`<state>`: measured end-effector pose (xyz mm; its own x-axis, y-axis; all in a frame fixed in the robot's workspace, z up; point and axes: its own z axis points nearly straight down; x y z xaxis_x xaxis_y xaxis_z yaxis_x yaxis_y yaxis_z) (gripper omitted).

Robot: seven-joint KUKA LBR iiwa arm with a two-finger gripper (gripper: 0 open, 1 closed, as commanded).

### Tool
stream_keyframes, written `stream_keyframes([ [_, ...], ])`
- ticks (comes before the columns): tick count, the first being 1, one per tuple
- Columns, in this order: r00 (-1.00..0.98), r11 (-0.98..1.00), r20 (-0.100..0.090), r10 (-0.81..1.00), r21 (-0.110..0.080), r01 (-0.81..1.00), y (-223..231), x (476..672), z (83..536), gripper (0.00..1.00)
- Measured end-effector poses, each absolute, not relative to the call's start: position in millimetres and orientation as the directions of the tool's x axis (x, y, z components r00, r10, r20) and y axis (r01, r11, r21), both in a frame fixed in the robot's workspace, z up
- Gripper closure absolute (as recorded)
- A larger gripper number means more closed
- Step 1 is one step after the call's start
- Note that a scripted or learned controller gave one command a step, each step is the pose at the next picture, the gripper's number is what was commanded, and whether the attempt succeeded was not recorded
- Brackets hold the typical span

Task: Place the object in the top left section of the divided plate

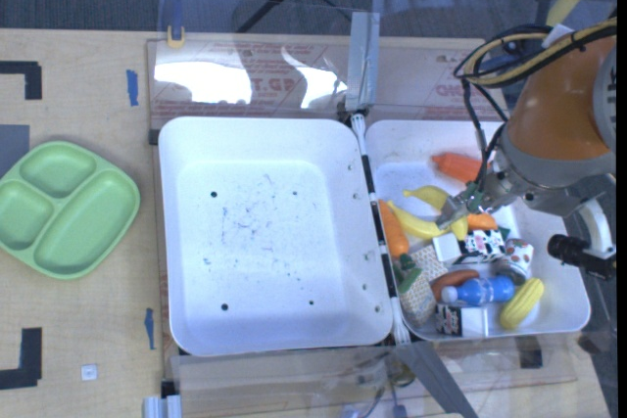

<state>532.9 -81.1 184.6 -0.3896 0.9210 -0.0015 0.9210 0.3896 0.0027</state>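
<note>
The gripper (468, 207) sits low among toys in the right bin (563, 320), its grip impossible to judge. 2 white bins; the left bin (265, 210) lies beside it. 1 green divided plate (67, 208) rests on the bench, far left.

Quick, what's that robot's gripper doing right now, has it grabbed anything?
Gripper: down among the toys in the right bin, by a banana; whether it holds anything cannot be told.

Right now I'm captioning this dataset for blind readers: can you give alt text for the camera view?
A grey and orange robot arm reaches from the right into the right white bin, its tool low over a pile of toy food including a yellow banana. The left white bin sits beside it, and a green divided plate rests on the bench at far left.
</note>
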Motion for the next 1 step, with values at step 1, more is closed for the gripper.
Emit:
stream_keyframes([
  [1, -0.557, 0.557, -0.003, 0.831, 0.002, 0.831, -100.2, 480.5, 311.7, 1.0],
])
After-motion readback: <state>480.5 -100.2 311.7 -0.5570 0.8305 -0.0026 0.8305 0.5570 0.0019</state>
